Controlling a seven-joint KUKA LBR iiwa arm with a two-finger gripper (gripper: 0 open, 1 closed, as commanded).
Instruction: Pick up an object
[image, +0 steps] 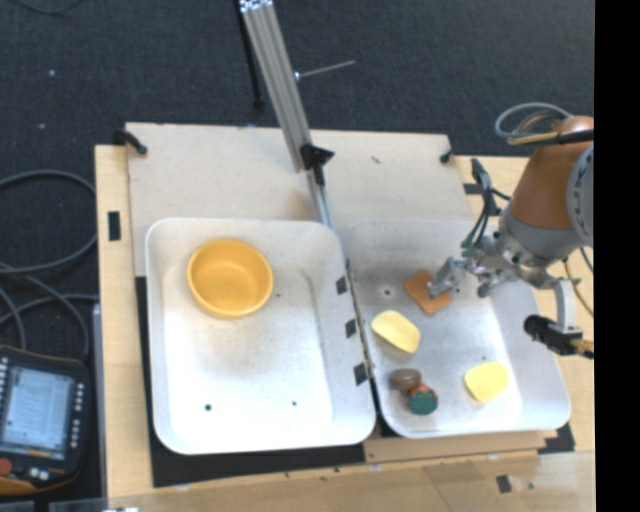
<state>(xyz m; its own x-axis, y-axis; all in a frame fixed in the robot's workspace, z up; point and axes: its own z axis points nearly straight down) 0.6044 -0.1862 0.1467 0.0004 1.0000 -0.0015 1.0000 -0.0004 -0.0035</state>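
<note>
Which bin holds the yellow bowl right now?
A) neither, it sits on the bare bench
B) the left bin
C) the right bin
B: the yellow bowl sits in the left bin, apart from the small pieces and the claw over in the right bin.

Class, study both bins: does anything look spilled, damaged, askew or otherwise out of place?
Nothing stands out. The yellow bowl sits upright in the left bin; the small pieces lie loose in the right bin, with the gripper over the orange piece.

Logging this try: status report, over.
Gripper low in right bin, at orange-brown piece. Grasp unconfirmed. Two yellow pieces apart. Yellow bowl in left bin.
</note>
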